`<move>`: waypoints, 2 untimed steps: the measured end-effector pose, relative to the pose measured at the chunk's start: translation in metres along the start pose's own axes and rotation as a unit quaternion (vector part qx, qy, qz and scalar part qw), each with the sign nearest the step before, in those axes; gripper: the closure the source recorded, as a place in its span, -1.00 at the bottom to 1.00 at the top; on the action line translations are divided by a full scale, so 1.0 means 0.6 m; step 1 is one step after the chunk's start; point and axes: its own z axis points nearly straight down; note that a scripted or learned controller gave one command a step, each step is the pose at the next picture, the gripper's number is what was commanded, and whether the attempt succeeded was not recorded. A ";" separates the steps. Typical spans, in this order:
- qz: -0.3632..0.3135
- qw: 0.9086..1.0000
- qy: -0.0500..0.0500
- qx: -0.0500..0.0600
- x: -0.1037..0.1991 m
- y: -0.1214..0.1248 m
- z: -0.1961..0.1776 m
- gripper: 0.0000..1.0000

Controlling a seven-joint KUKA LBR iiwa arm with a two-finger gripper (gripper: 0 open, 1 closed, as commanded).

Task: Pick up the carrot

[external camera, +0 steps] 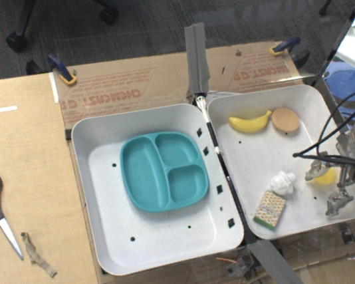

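Well left of the claw (339, 202), in the other bin, sits 1 teal plate (165, 171). In the claw's bin, a packet (270, 209) and a white wad (283, 183) lie near on its left. A yellow piece (324, 177) lies just up and left of the claw, partly under cables. It is the likeliest carrot, though not certain. Claw state: cannot tell. Risk: closing beside the piece, or nudging it against the bin wall.
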 end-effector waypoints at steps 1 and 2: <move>0.318 0.948 0.000 0.000 -0.035 0.031 0.001 -1.00; 0.318 0.948 0.000 0.000 -0.035 0.031 0.001 -1.00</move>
